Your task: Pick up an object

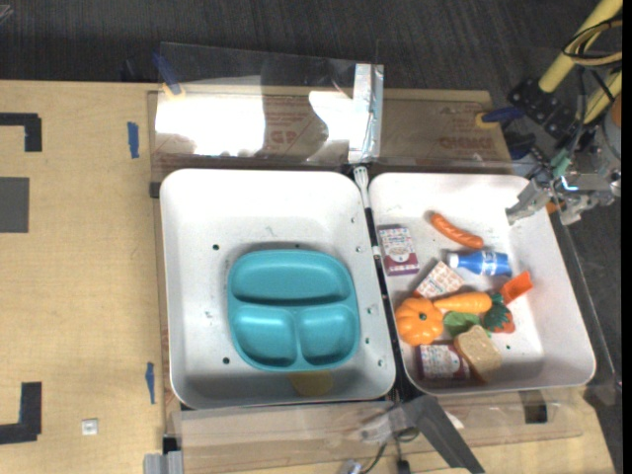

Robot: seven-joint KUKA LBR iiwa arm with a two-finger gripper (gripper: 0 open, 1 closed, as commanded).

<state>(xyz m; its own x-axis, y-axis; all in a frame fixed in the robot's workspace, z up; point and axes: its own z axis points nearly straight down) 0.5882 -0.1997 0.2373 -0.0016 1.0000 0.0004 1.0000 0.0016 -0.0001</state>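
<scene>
The gripper (523,208) hangs at the back right corner of the right bin (573,354), just over its rim, and nothing is visible between its fingers; how far apart they stand I cannot tell, as the tool is small and blurred there. The candidate objects lie crowded in the front half of that bin: a hot dog (455,229) towards the back, a blue-and-white bottle (481,262) near the middle, a small carton (396,250) against the left wall, then an orange pumpkin (417,321), a carrot (464,304) and a slice of bread (479,350) touching one another near the front edge. The main risk, as I judge it, is the clutter: fingers lowered into that heap may straddle two items or push one aside and close on air. The round pumpkin and bottle could also roll or squirt out. The left bin (188,265) holds a teal divided tray (292,307)
</scene>
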